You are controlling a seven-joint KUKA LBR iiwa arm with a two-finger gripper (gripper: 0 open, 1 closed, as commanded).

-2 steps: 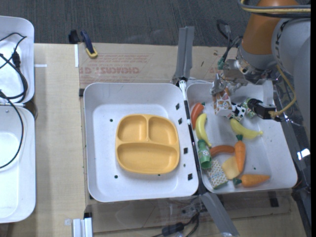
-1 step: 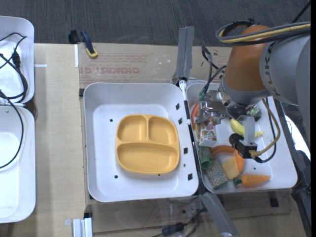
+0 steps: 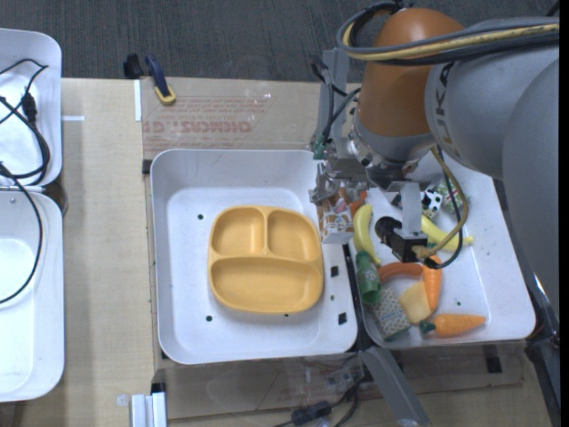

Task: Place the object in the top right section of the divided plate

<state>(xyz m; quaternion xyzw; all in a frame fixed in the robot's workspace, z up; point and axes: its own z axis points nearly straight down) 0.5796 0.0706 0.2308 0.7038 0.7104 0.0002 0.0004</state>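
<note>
Camera view: gripper [image 3: 336, 205] over bins' shared edge, finger state unclear; divided plate [image 3: 266, 260] in left bin [image 3: 178, 238]

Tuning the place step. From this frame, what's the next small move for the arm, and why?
Probably a short slide left, toward the yellow divided plate in the left bin. The tool sits over the wall between the two bins, beside a small printed item that I can't confirm it holds. The plate's top right section lies just left of there and looks bare.

A pale wooden bench [image 3: 102, 238] stands on dark grey carpet [image 3: 222, 16].
</note>
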